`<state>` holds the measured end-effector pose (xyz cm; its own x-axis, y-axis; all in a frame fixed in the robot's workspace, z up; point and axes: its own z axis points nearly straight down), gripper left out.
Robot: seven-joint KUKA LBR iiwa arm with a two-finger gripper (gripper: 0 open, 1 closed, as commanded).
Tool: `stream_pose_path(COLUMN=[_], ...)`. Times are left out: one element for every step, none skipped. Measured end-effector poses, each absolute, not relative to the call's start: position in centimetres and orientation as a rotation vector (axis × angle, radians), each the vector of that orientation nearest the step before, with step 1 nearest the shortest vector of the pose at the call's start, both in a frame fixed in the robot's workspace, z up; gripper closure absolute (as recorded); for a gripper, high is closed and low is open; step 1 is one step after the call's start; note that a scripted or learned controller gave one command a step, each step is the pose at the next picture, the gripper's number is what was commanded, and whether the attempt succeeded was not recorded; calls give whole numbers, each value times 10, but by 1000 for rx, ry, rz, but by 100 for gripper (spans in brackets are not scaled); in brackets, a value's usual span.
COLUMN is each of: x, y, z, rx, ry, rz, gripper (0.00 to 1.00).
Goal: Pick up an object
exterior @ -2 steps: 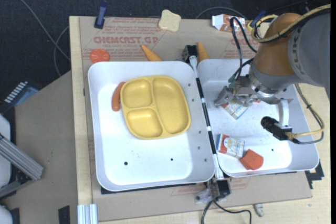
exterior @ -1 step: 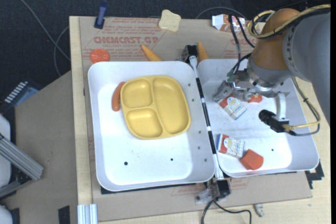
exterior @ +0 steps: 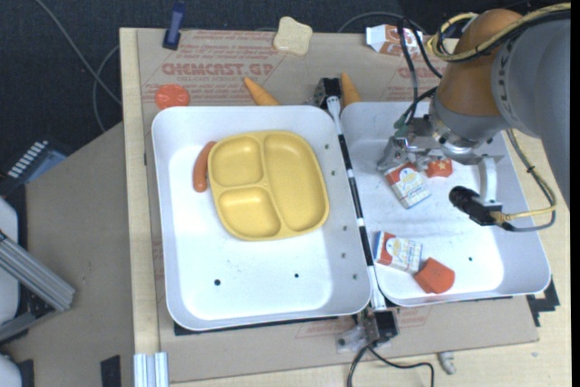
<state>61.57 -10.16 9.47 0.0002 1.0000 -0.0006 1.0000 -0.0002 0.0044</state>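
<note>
My gripper [exterior: 406, 155] hangs low over the back half of the right bin [exterior: 517, 267], under the grey and orange wrist. Directly below and in front of it lies a small white and red carton [exterior: 410, 187], tilted, touching or nearly touching the gripper's tip. A small red piece [exterior: 441, 166] sits just to the carton's right. Nearer the front of this bin lie a second carton [exterior: 399, 252] and an orange-red block [exterior: 436, 276].
The left bin [exterior: 263, 285] holds a yellow divided plate [exterior: 269, 184] with a red sausage [exterior: 200, 169] at its left. Behind the bins lie a bread slice [exterior: 293, 34], a carrot [exterior: 260, 92], an orange disc [exterior: 169, 95], a blue item [exterior: 174, 24] and another carton [exterior: 388, 37].
</note>
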Motion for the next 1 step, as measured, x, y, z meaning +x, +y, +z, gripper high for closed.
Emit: stream_pose_path(x=[632], y=[-41], z=[186], rx=[2218], ry=[2222], rz=[5], gripper=[100])
